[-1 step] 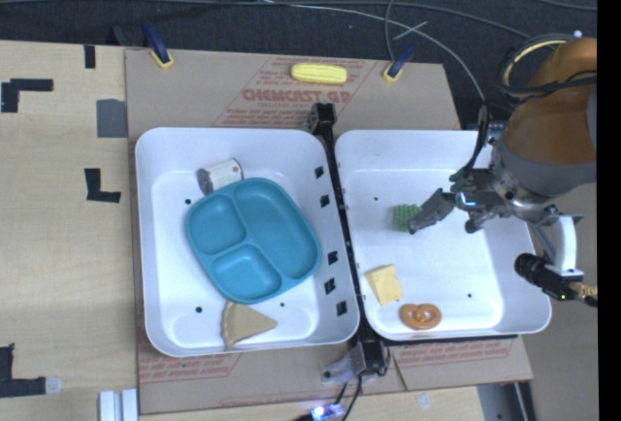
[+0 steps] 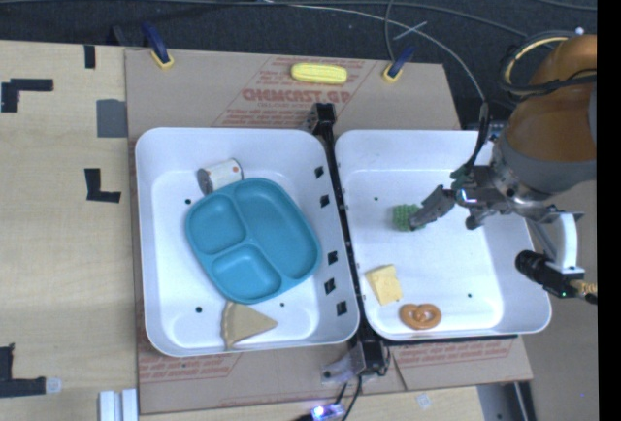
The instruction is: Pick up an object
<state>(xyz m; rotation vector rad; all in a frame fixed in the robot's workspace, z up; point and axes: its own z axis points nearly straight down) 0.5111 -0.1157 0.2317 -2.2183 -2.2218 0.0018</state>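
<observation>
**Gripper at green block, right bin**

Gripper [image 2: 423, 215] sits in the right bin [image 2: 485, 152], centre-right of frame, tip touching the green block [image 2: 404, 214]. Finger state: cannot tell. Cheese [image 2: 384, 284] and pretzel [image 2: 420, 316] lie lower in the bin

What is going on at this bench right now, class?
A robot arm reaches in from the right over the right bin, its gripper right beside a small green object. A yellow block and a pretzel lie nearer the front of that bin. The left bin holds a blue divided plate. Nothing is lifted yet.
</observation>
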